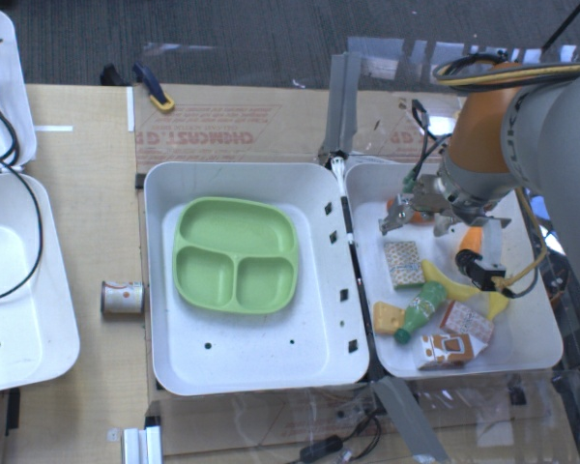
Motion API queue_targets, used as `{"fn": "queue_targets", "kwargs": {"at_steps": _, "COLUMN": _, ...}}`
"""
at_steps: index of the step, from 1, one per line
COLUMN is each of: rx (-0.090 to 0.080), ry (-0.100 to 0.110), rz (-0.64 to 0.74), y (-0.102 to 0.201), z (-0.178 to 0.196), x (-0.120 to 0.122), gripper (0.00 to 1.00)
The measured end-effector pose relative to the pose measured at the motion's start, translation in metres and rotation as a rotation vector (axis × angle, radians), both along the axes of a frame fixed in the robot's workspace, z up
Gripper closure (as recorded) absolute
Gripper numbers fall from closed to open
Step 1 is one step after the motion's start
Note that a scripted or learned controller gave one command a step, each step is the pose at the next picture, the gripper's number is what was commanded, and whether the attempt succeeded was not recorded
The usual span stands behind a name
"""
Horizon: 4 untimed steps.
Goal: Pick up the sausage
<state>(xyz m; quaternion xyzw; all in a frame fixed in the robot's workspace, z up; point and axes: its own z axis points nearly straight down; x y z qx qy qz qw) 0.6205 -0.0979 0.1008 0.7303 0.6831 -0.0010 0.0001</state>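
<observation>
my hand [418, 213] low in the right bin [522, 356] around 12 o'clock, fingers spread, gripping nothing, sausage [421, 217] right underneath it

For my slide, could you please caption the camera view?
KUKA arm's gripper low in the right bin among toy foods; green divided plate sits in the left bin.

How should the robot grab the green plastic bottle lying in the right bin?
Probably best to grip the green plastic bottle around its wide middle, coming straight down from above. It lies on its side, slanted, with its cap toward the near-left. Squeeze across its narrow width, not end to end. It looks tight: a yellow banana and a yellow wedge-shaped block crowd it closely.
</observation>
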Motion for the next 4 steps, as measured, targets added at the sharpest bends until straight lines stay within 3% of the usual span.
{"fn": "queue_targets", "kwargs": {"at_steps": 1, "rx": 0.001, "ry": -0.001, "rz": 0.014, "y": -0.008, "z": -0.009, "x": 0.033, "gripper": 0.00}}
{"fn": "queue_targets", "kwargs": {"at_steps": 2, "rx": -0.001, "ry": 0.000, "rz": 0.016, "y": -0.009, "z": 0.001, "x": 0.033, "gripper": 1.00}}
{"fn": "queue_targets", "kwargs": {"at_steps": 3, "rx": 0.000, "ry": -0.001, "rz": 0.066, "y": -0.078, "z": -0.009, "x": -0.018, "gripper": 1.00}}
{"fn": "queue_targets", "kwargs": {"at_steps": 4, "rx": 0.002, "ry": -0.002, "rz": 0.068, "y": -0.076, "z": -0.008, "x": -0.017, "gripper": 0.00}}
